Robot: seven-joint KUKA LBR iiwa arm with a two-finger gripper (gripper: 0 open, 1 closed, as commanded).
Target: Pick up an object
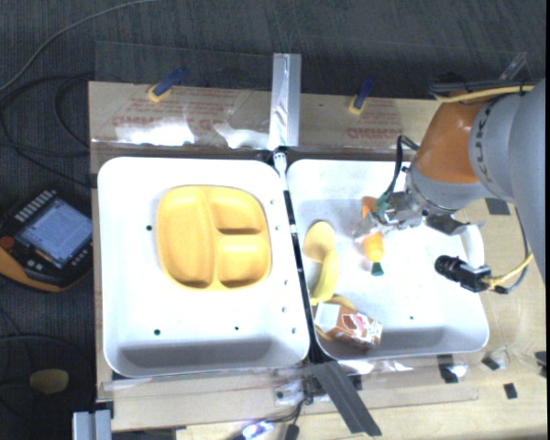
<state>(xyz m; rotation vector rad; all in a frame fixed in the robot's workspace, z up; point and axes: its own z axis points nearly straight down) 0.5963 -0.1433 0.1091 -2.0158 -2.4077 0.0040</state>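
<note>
The arm (495,145) is reaching into the right bin (440,319), its pincer (382,220) hanging over a small orange carrot (374,246) with a green tip; I cannot tell its state. A banana (322,259) and a packet (350,324) are lying nearby. A yellow tray (213,236) is sitting in the left bin (128,328).

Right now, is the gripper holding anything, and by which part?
Cannot be told. The gripper sits just above the small orange carrot in the right bin, but no grip on it is visible.
</note>
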